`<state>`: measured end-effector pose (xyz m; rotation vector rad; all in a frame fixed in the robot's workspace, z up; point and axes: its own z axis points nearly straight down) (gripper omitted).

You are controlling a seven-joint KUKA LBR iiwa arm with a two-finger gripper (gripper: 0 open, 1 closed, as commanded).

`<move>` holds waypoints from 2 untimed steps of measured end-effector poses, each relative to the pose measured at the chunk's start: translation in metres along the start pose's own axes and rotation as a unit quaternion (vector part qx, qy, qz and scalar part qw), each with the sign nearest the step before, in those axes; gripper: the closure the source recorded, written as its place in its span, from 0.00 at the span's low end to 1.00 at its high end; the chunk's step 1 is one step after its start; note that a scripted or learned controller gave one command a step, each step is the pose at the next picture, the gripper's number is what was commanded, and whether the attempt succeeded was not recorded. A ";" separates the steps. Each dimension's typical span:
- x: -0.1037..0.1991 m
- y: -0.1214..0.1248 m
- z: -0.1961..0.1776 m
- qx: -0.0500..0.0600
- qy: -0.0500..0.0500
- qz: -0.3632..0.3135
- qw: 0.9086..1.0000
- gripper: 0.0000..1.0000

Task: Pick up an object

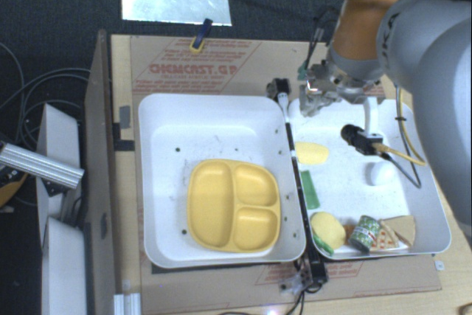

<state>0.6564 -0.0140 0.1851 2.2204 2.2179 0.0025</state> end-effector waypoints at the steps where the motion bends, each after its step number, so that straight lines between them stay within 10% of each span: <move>1: -0.001 -0.022 0.001 0.002 0.000 0.000 1.000 1.00; 2: -0.007 -0.042 0.001 0.002 0.000 -0.001 1.000 1.00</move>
